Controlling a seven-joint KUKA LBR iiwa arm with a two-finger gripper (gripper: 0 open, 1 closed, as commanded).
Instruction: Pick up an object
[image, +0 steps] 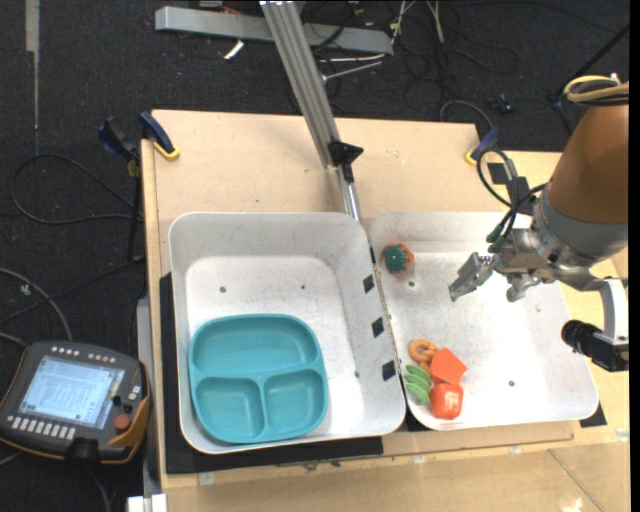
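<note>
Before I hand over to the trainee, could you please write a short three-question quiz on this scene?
1. True or false: the teal tray lies in the left bin.
2. Which bin does the gripper hang over: A) left, B) right?
3. Fill in: the green and orange ball lies in the right bin's ____ corner, nearest the divide.

Key: 1 true; 2 B; 3 far.
</note>
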